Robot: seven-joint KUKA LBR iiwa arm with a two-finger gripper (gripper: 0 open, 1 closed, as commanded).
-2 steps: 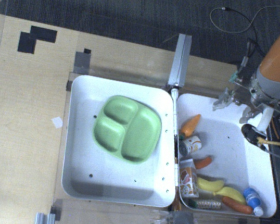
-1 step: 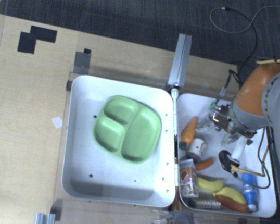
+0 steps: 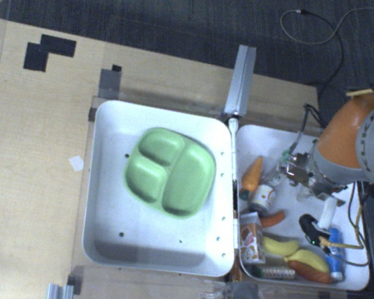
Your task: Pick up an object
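Gripper (image 3: 301, 173) state unclear, hovering over right bin (image 3: 357, 278); advise centring above carrot (image 3: 252, 174), descending straight, avoiding neighbouring clutter.

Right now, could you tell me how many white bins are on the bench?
2. The left bin holds a green divided tray; the right bin, touching it along a shared edge, holds small toy items, with the arm above it.
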